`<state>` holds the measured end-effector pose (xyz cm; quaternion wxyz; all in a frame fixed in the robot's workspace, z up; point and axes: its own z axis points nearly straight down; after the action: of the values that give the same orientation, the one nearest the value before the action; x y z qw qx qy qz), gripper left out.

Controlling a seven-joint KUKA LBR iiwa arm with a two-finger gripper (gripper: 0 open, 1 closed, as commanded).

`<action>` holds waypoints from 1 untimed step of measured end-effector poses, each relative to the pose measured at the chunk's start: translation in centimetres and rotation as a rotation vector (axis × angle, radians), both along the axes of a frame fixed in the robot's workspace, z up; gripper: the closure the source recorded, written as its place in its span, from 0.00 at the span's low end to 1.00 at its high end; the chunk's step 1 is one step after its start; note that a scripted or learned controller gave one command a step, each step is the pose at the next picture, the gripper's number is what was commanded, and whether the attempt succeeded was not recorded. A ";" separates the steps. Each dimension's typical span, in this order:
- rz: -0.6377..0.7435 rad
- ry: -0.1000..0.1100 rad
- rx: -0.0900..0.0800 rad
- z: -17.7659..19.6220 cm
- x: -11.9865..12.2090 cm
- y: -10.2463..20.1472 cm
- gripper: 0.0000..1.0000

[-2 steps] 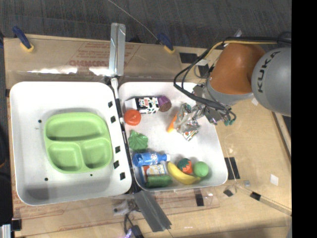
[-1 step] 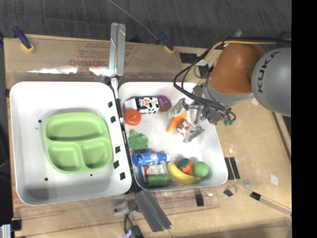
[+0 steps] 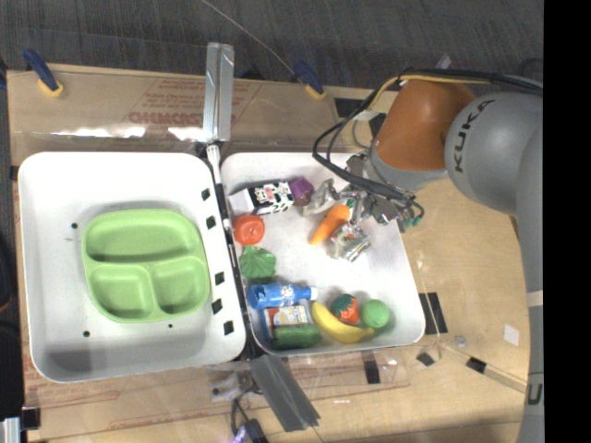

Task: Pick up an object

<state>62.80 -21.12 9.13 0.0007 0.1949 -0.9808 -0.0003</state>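
Observation:
My gripper (image 3: 353, 232) hangs low over the upper middle of the right bin (image 3: 399, 264), below the orange wrist band. An orange carrot (image 3: 329, 223) lies slanted just left of it, touching or nearly touching the metal tip. A black-and-white carton (image 3: 270, 197) and a purple item (image 3: 301, 190) lie further left along the bin's back wall. I cannot make out anything held in the gripper.
In the right bin's left and front parts lie a red tomato (image 3: 248, 230), a green leafy piece (image 3: 259, 263), a blue bottle (image 3: 280, 294), a banana (image 3: 334, 328) and a green lime (image 3: 375, 315). The left bin (image 3: 46, 201) holds a green divided plate (image 3: 145, 263).

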 end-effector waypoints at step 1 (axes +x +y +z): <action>0.001 -0.005 -0.001 1.3 0.2 0.0 1.00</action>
<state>62.99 -21.09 10.39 -0.0017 0.1955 -0.9807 0.0007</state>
